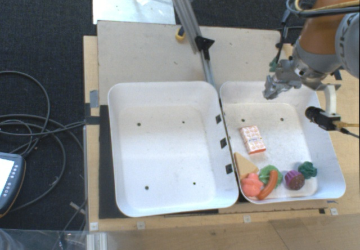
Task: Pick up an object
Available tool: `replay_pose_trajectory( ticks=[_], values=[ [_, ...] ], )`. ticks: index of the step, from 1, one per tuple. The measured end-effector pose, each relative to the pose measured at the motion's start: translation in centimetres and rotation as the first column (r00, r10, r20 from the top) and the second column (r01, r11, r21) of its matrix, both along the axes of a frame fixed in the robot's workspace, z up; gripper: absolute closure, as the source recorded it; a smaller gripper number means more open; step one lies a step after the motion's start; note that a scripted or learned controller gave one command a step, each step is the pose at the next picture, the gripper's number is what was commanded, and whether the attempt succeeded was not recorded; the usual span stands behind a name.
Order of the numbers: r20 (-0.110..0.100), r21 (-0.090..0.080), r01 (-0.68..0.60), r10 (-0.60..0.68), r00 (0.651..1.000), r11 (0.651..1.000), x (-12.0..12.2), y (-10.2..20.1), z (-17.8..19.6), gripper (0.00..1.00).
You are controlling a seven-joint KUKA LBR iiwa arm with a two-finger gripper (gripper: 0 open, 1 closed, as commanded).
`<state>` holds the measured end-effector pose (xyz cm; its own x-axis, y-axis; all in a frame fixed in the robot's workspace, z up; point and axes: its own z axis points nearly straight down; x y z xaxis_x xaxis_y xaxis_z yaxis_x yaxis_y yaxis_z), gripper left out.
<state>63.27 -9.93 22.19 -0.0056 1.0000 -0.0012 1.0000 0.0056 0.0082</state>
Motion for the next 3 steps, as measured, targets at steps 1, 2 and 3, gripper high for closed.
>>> replay_pose_trajectory(
  ticks=[1, 2, 3],
  values=[
    [-0.004, 0.003, -0.005, 0.005, 1.000, 1.000, 1.2, 5.8, 0.9, 1.00],
    [-0.007, 0.004, -0.005, 0.005, 1.000, 1.000, 1.4, 11.3, 0.0, 1.00],
    [-0.007, 0.004, -0.006, 0.006, 1.000, 1.000, 1.1, 17.1, -0.5, 1.00]
  ],
)
